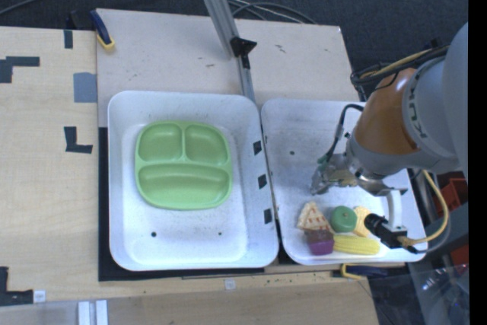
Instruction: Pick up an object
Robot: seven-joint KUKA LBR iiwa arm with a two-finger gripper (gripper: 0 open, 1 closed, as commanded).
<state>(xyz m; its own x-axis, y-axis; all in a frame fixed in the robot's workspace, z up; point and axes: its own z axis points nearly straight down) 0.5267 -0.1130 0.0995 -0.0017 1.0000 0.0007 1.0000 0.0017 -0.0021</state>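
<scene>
Jaws hover above the pizza slice.

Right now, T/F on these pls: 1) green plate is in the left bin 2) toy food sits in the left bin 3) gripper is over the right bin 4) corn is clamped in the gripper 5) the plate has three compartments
1) True. The green plate lies in the left bin.
2) False. The toy food, including the corn, the green round piece and the purple piece, is clustered at the near edge of the right bin.
3) True. The gripper is above the right bin, just behind the food cluster.
4) False. The corn lies on the bin floor, apart from the gripper.
5) True. Two small compartments at the far side, one long one at the near side.
</scene>
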